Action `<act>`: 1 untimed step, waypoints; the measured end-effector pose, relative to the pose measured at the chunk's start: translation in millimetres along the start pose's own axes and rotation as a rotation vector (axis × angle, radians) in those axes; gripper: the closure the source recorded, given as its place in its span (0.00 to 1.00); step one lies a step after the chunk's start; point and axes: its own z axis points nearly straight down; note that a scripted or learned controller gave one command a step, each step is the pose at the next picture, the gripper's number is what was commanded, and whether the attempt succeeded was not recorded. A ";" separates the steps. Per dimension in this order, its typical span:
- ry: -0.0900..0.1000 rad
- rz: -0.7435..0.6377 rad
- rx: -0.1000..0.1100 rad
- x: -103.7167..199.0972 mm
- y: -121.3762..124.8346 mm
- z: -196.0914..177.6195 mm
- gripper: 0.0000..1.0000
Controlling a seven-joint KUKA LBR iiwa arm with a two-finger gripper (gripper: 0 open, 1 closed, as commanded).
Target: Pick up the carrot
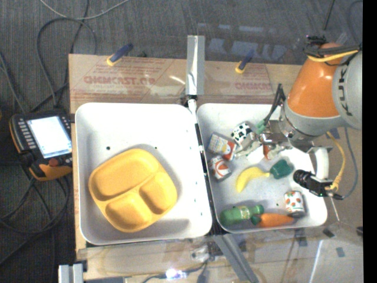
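The carrot (277, 220), orange with a green top, lies along the near edge of the right bin (321, 217), just right of a green bottle (240, 213). My gripper (265, 141) hangs over the far middle of that bin, below the grey wrist and orange band (318, 87). It is well away from the carrot, towards the back of the bin. It sits next to a black-and-white spotted item (240, 132), with a small red object (268, 151) just under it.
Also in the right bin are a yellow banana (250, 177), a green piece (281, 169), red-and-white cans (221, 168) (294, 202) and a small packet (218, 142). The left bin (88, 122) holds a yellow divided plate (134, 187). A tablet (47, 135) lies off the bench at left.
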 end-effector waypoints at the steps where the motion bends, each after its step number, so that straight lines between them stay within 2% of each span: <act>1: -0.002 -0.018 0.000 -39.7 4.6 40.9 0.00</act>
